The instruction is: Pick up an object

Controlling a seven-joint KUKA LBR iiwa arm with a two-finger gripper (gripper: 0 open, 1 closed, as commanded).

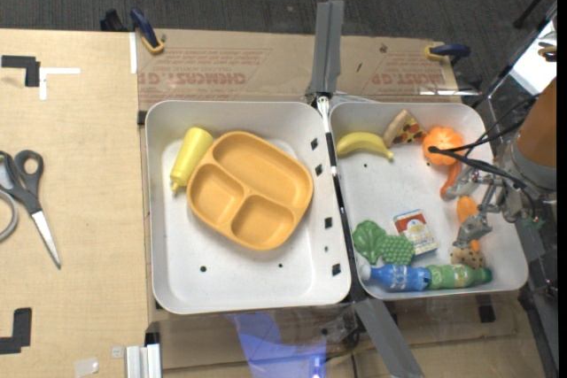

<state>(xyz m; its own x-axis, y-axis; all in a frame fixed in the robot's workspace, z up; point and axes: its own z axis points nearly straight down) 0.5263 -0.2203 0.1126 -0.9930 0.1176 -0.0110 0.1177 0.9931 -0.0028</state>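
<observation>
- Starting with the big stuff: two white bins sit side by side, the left bin (168, 279) and the right bin (372, 190), rims touching in the middle, so a grab in one can presumably be dropped in the other.
- Left bin has a yellow divided tray (251, 189) lying flat at an angle, taking up most of the floor. Too wide for a two-finger claw, I'd guess.
- A yellow bottle (189, 157) lies on its side right against the tray's upper-left edge, wedged between tray and bin wall.
- Right bin is where the small clutter is, and the arm (539, 137) reaches in there from the right.
- The gripper (472, 230) hangs low near the right wall of that bin, just above a little brown spotted toy (468, 258). Can't tell if the claw is open or closed; it's a blur of metal and cable, and nothing shows between it.
- A plastic bottle (430, 277) with a blue end and green end lies along the bin's front wall, touching the spotted toy.
- A banana (364, 143) lies near the back-left corner, well apart from the claw.
- An orange (442, 142) sits at the back, a pizza slice toy (405, 127) just beside it.
- A green leafy toy (381, 243) and a small red-and-white box (415, 231) sit mid-bin.
- My guess: the spotted toy is the target, being nearest. The bottle crowding it could spoil the grab.
</observation>
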